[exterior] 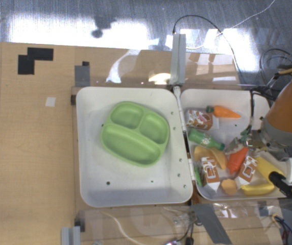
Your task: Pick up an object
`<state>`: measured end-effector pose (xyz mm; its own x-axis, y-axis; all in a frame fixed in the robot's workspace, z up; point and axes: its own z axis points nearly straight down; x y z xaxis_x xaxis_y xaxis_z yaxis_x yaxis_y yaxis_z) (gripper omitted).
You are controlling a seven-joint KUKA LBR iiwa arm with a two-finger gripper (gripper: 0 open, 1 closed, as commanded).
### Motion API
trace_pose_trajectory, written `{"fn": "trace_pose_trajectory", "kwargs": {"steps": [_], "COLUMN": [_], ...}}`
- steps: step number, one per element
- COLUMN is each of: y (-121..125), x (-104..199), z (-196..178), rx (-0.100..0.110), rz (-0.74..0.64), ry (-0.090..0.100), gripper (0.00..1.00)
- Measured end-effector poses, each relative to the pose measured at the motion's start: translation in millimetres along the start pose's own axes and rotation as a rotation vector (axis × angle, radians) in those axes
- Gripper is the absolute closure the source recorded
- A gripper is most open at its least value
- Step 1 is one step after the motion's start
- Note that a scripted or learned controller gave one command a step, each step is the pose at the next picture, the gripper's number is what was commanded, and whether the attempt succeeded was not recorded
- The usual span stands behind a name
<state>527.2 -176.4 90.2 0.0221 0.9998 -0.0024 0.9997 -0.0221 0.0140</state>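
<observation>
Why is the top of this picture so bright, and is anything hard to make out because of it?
In the camera view, glare washes out the grey floor behind the bench and bounces off the clear strip above the left bin. The green plate is evenly lit and sharp. A soft shadow crosses that bin's near edge. The gripper sits among crowded toys, so its fingers are hard to read.

A light wooden bench [28, 152] carries two shallow white bins. The left bin [130, 193] and the right bin [248, 97] sit touching, side by side.
</observation>
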Motion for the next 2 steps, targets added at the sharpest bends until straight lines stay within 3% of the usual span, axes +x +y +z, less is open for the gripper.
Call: {"fn": "trace_pose_trajectory", "kwargs": {"steps": [1, 2], "y": [4, 21], "x": [3, 61], "z": [-11, -94], "rx": [-0.007, 0.008], "rz": [-0.004, -0.006], "ry": [0.001, 0.002], "gripper": [1.00, 1.00]}}
